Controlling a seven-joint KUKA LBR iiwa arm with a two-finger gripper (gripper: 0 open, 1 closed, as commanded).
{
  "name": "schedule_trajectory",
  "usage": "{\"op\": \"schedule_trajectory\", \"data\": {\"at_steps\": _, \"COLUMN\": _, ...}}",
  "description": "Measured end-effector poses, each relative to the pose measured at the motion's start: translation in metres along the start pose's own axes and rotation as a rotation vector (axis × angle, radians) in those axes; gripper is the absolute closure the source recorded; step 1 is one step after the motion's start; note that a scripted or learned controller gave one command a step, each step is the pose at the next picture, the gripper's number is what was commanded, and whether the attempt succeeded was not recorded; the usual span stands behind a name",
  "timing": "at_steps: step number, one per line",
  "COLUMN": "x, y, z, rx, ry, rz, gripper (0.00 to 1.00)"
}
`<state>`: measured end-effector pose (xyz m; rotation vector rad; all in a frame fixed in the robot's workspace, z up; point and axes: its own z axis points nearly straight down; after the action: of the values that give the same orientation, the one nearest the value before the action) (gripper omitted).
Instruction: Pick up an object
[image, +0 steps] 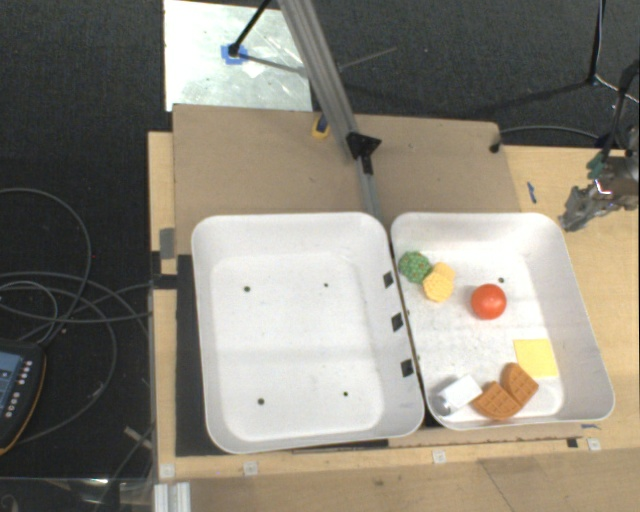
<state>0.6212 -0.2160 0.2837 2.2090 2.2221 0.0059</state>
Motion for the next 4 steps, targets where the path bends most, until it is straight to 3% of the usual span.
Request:
{"op": "schedule_trajectory", "data": {"at_steps": 2, "x": 0.093, "y": 0.007, "z": 0.007, "rx": 0.006, "ry": 0.004, "rz": -0.004, "gripper": 1.00}}
{"op": "schedule_trajectory", "data": {"at_steps": 4, "x": 0.207, "y": 0.022, "z": 0.011, "rx": 0.005, "ry": 0.005, "rz": -0.005, "gripper": 1.00}}
